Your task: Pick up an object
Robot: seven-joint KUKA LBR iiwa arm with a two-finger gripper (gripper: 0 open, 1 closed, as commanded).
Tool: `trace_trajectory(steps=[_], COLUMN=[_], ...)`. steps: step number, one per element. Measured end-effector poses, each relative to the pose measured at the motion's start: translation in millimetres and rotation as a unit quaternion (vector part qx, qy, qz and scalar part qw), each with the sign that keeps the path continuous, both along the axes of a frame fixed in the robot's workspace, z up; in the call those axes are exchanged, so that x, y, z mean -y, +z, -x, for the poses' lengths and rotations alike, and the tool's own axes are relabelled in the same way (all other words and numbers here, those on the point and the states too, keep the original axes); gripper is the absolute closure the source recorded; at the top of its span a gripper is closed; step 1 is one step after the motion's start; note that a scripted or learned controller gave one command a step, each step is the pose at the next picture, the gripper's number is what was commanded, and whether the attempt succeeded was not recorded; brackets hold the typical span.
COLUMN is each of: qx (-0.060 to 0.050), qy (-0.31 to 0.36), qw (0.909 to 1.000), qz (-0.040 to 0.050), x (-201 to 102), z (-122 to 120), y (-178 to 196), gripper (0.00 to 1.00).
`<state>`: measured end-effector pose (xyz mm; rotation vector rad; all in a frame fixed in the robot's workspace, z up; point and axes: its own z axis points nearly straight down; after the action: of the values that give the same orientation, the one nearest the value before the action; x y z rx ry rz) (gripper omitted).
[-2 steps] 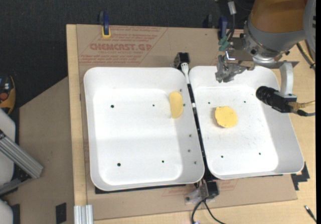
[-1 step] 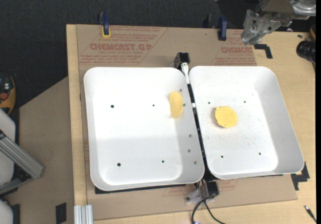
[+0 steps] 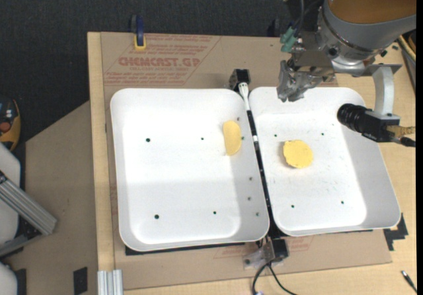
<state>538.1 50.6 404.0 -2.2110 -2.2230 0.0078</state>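
Yellow, round flat disc (image 3: 298, 154) lies mid right white bin (image 3: 370, 201); grey jaws (image 3: 293, 92), whose state I cannot tell, hover at its far edge, likely positioning to descend.

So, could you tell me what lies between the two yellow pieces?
In the camera view, the bins' meeting rims run between the left piece and the right piece; otherwise bare white floor.

Bench (image 3: 66, 155): tan, topped by a brown board (image 3: 165, 55) printed with red lettering. Two shallow white bins on the board, left bin (image 3: 132, 174) and right bin (image 3: 370, 188), touching along a dark centre seam. Blue-yellow clamp (image 3: 138, 31) at board's far edge.
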Motion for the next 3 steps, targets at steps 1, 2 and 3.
trace_trajectory(steps=[1, 2, 3], qx=[-0.003, 0.002, 0.015], qy=[-0.001, -0.007, -0.003], qw=[1.0, 1.0, 0.9999], qz=[0.0006, 0.0014, 0.0009], x=[-28, 53, 74], z=[48, 60, 58], y=[-93, -93, 59], gripper=[1.0, 1.0, 1.0])
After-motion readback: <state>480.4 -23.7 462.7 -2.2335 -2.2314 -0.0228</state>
